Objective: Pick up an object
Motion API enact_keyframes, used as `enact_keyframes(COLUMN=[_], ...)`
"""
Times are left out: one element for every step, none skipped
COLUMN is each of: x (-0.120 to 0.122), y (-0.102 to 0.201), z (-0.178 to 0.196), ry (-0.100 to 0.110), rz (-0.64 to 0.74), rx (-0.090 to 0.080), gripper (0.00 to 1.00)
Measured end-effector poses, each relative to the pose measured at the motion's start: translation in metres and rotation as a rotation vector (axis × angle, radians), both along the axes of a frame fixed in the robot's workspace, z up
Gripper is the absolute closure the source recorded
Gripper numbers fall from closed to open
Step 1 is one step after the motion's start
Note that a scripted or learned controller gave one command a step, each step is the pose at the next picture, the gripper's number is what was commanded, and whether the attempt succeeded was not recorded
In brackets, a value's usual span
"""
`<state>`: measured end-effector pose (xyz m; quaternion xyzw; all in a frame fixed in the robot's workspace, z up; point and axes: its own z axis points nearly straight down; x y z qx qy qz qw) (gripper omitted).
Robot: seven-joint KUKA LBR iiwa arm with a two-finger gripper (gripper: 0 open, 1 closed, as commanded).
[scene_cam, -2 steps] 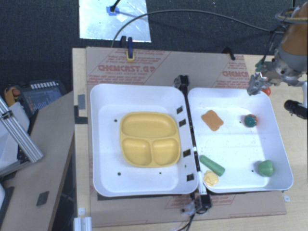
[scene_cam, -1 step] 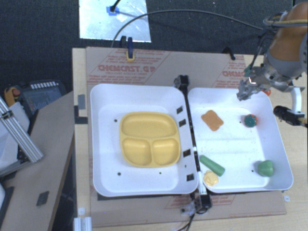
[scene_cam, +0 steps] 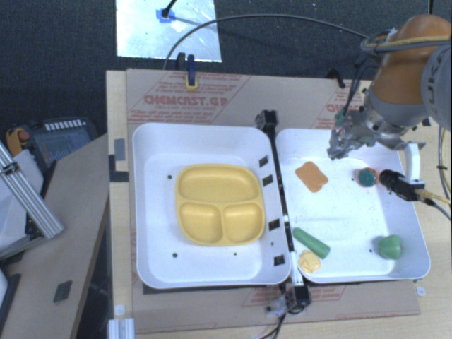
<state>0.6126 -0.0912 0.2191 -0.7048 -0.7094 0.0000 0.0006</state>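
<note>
My gripper hangs over the back of the right bin, above bare white floor. An orange flat piece lies a little in front and to the left of it. A small teal ball lies to the gripper's front right. A green cylinder and a pale yellow piece lie near the bin's front left corner. A green rounded object sits at the front right. Nothing shows between the fingers.
The left bin holds a yellow tray with three compartments. A black divider runs between the two bins. Both bins rest on a cardboard sheet.
</note>
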Motion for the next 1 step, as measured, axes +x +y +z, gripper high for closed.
enact_keyframes(x=[-0.0202], y=[0.0438], z=[0.0109], ry=[-0.001], rz=[0.002], rx=[0.001], gripper=[1.0])
